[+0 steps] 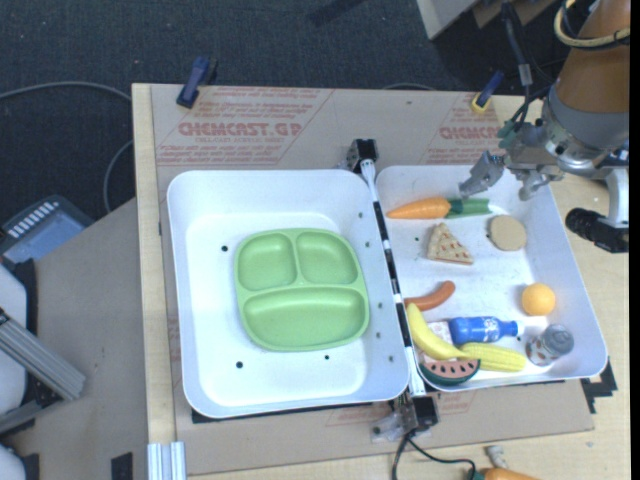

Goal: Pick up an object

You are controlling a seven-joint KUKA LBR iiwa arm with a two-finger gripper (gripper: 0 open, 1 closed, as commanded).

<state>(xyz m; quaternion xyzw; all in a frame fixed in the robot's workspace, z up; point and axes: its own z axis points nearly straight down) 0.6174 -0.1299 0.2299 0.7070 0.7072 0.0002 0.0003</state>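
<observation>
The gripper [505,175] hangs open and empty above the right bin's [585,298] far edge; the carrot [420,208] lies just beside, where a descending finger could strike the rim

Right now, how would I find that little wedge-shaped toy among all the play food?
Look in the right-hand white bin, the one crowded with toy food rather than the one holding the green divided plate. Near its far end, just below the orange toy carrot, lies the tan triangular pizza slice. The round beige cookie lies beside it, but the slice alone is three-cornered.
</observation>
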